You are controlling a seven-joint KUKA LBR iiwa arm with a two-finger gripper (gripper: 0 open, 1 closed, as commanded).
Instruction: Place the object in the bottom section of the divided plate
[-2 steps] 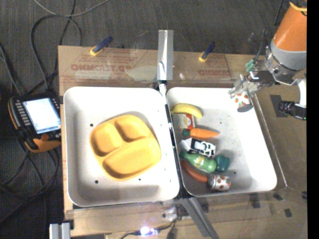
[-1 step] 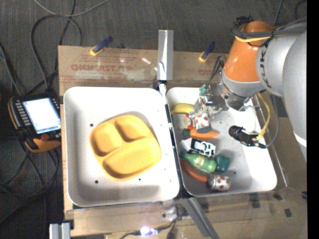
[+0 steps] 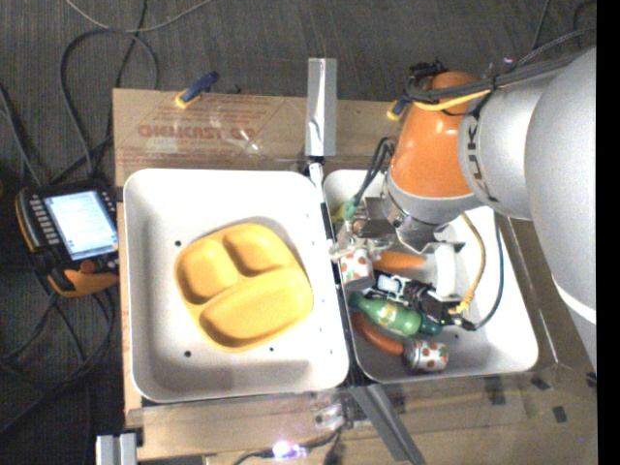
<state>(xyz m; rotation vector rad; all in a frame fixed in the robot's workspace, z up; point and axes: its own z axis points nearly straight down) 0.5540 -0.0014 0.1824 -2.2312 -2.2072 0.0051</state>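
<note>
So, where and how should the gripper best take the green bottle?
Probably across the body of the green bottle, coming from above. It lies on its side in the right bin, its long axis running left to right, so fingers could close across its narrow width. A carrot lies close below it.

Divided plate (image 3: 244, 286) sections bare; right bin (image 3: 504, 352) crowded, gaps seemingly tight.

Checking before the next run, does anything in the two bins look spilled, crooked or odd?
Nothing looks spilled or damaged. The yellow divided plate sits at a slant in the left bin. The green bottle lies on its side among the jumbled items in the right bin.
</note>
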